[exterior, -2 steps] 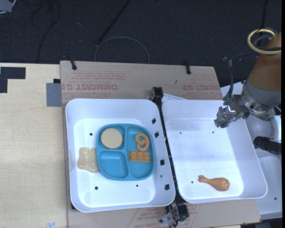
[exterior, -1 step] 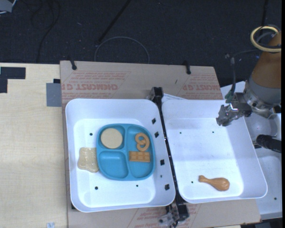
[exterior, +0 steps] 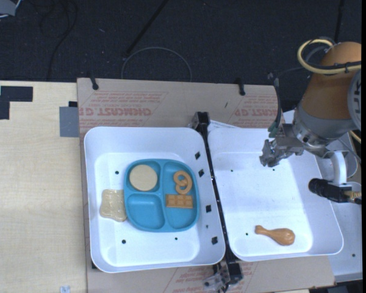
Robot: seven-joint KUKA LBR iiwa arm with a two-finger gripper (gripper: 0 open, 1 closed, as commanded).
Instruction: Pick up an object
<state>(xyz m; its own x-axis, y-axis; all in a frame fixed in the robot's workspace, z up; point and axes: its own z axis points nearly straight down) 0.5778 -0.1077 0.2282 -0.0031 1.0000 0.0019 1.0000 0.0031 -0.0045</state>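
Note:
A brown drumstick-shaped toy [exterior: 276,234] lies near the front edge of the right bin [exterior: 244,249]. My gripper [exterior: 270,155] hangs over the far side of that bin, well behind the drumstick, with nothing seen between its fingers. In the left bin [exterior: 100,249] sits a blue divided tray [exterior: 147,215] holding a round tan cracker [exterior: 143,177], a pretzel [exterior: 182,181] and a small waffle-like piece [exterior: 179,201]. A pale bread slice [exterior: 113,205] lies just left of the tray.
A black divider with clips [exterior: 211,191] runs between the two bins. Cardboard [exterior: 171,105] lies under and behind them. The white floor of the right bin [exterior: 256,194] lies bare between the gripper and the drumstick.

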